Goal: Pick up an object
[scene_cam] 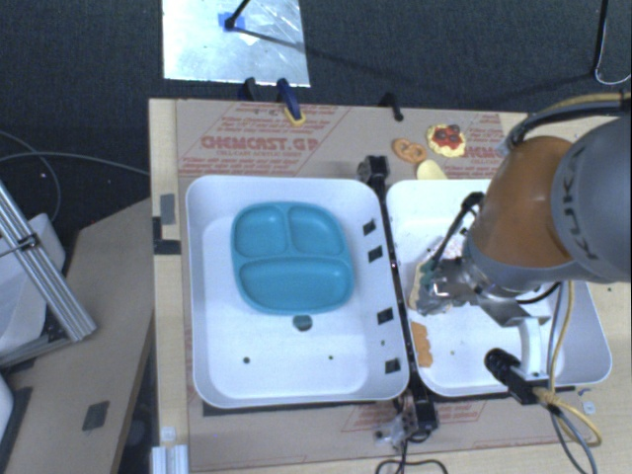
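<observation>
Grey and orange, the arm [553, 215] reaches in from the right and bends down over the right bin [583, 363]. Its orange band sits high and near the camera, and the wrist below it slants down and left. The gripper [432, 289] is low in that bin, close to the wall it shares with the left bin [212, 363]. We cannot tell whether the gripper is wide, narrow or holding anything. From above it reads as a jumble of pale and greenish parts, and the wrist covers its upper side.

A brown piece [422, 344], flat and long, lies on the right bin's floor just below the gripper and beside the shared wall. It looks apart from the gripper, though the gap is hard to judge. What it is, we cannot make out. The arm's bulk hides much of the right bin's middle and far side.

A blue plate [293, 255] with three wells lies flat in the left bin. A small dark lump [303, 322] sits just beside its near edge. Three small toys lie outside on the cardboard behind the right bin: a pretzel [407, 149], a red-topped round [446, 139] and a yellow bit [431, 171] at the bin's rim.
</observation>
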### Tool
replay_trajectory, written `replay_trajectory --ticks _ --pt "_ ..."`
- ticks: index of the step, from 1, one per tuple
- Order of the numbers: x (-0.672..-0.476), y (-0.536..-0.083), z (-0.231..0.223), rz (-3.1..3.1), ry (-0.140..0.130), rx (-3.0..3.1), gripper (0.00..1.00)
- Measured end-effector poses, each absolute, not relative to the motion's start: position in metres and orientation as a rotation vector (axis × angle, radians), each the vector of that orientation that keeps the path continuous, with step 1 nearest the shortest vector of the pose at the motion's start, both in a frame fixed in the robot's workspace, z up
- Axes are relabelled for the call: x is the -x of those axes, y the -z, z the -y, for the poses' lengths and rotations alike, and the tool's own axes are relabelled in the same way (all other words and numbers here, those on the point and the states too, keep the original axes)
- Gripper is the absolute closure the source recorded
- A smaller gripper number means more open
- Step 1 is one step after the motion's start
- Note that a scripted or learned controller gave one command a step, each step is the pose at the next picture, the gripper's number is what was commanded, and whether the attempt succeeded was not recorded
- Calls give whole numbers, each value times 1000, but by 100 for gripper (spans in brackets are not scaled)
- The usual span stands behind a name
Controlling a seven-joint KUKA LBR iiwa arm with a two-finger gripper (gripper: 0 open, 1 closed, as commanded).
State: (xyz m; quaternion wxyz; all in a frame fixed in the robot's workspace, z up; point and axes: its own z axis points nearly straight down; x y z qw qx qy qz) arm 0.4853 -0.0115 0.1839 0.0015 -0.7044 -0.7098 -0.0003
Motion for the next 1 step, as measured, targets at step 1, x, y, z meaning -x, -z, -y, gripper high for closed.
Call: replay_trajectory --ticks 1 --pt "-487 -184 -46 2232 4 2211 100"
